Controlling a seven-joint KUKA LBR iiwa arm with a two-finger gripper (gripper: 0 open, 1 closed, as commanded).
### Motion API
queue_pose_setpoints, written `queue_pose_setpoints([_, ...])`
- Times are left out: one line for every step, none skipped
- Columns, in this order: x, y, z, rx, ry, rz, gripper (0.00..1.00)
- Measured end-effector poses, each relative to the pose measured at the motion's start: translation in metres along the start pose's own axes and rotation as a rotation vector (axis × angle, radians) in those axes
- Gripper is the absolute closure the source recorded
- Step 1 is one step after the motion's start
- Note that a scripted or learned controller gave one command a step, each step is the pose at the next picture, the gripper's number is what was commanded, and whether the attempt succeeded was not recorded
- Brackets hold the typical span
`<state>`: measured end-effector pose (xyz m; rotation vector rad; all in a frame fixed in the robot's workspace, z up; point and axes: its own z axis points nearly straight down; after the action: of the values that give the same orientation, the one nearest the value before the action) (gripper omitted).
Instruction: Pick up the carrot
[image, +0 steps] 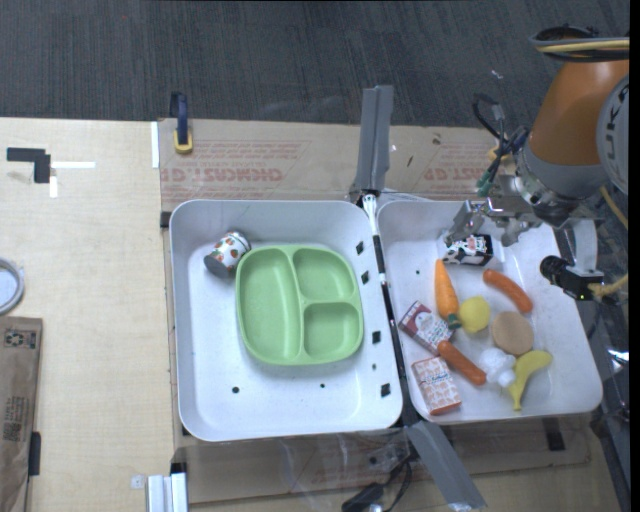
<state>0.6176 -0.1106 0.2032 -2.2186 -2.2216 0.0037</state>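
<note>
The carrot (445, 288) lies in the right bin (570, 400), left of centre, pointing up and down with its green end nearest the front. My gripper (487, 218) hangs over the bin's back part, up and to the right of the carrot and apart from it. A small black-and-white carton (468, 250) sits just below the gripper. I see nothing in the gripper.
Around the carrot lie a yellow lemon (476, 314), an orange sausage-like piece (507, 290), a second orange stick (462, 363), a brown round (513, 332), a banana (528, 372) and two red cartons (424, 327). The left bin (190, 330) holds a green divided plate (298, 303) and a small cup (227, 252).
</note>
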Motion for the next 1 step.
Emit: queue_pose_setpoints([0.0003,-0.0539,0.1065,-0.003,0.0,-0.029,0.0])
